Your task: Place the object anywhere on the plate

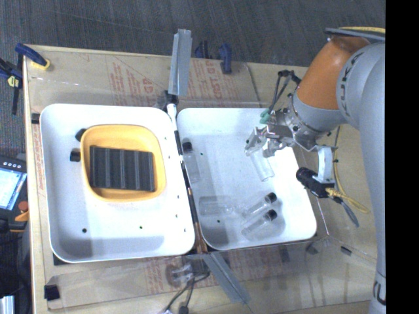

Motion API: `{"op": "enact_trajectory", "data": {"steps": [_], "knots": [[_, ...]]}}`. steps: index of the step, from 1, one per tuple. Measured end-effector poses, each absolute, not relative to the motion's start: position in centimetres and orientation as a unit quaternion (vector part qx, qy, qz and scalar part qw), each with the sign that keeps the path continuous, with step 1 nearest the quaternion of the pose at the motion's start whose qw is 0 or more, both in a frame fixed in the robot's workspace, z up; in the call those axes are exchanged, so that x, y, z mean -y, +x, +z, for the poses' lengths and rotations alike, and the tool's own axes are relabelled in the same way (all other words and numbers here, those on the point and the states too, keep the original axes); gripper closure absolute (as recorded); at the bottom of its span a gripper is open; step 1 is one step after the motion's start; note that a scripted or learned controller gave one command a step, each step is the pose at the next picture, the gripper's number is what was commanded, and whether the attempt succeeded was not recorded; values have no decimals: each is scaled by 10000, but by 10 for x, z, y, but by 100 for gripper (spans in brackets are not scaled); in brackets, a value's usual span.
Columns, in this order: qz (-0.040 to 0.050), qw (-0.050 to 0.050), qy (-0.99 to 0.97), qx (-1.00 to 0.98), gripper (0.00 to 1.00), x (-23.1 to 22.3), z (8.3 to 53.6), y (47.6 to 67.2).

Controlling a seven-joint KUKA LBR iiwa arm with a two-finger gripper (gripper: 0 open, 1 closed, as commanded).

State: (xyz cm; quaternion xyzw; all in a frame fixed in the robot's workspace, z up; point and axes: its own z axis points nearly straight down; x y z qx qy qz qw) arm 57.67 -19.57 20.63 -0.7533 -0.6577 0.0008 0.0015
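Note:
A yellow plate lies in the left bin, and a dark grey ridged block covers its middle. My gripper hovers over the upper right part of the right bin. A clear vial lies or hangs just below the gripper; whether they touch is unclear. Two clear vials with black caps lie near that bin's front right corner. Another clear vial rests against its left wall.
A flat clear piece lies at the front of the right bin. Two small black bits sit beside the plate's left rim. A metal bar stands behind the gap between the bins. Blue clamps grip the bench edge.

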Motion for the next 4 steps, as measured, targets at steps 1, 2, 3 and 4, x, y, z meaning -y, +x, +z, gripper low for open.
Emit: {"op": "enact_trajectory", "data": {"steps": [1,2,3,4], "knots": [[13,26,-6738,7389,100,132,204,594],[9,8,-6163,7875,100,49,215,620],[12,20,-5244,8515,100,27,195,631],[12,24,-4340,9009,100,13,215,617]]}}
